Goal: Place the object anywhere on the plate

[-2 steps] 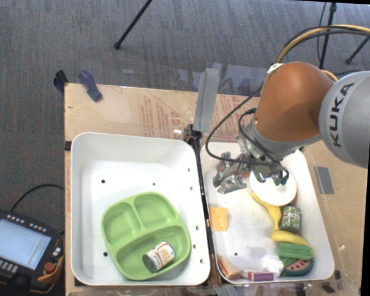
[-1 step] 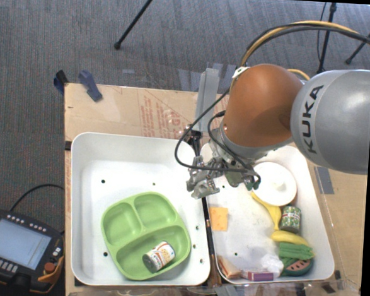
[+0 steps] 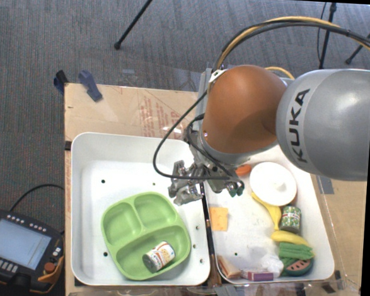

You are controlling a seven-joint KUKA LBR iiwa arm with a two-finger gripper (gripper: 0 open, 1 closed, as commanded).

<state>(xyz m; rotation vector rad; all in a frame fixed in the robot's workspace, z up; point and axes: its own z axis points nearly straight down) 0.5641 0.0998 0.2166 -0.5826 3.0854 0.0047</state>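
Note:
A green divided plate (image 3: 128, 235) lies in the left bin (image 3: 95, 163). A small can with a white and orange label (image 3: 159, 256) lies on its side in the plate's large front compartment. My gripper (image 3: 185, 188) hangs over the divider between the two bins, just beyond the plate's far right corner and apart from the can. The arm's big orange and grey wrist hides much of the gripper from above.
The right bin (image 3: 322, 223) holds a white round lid (image 3: 273, 183), bananas (image 3: 270, 210), a green can (image 3: 290, 218), a cheese slice (image 3: 218, 219), a watermelon slice (image 3: 298, 266), a bread piece (image 3: 228, 266) and a purple box (image 3: 257, 276). A teach pendant (image 3: 14, 246) lies at the lower left.

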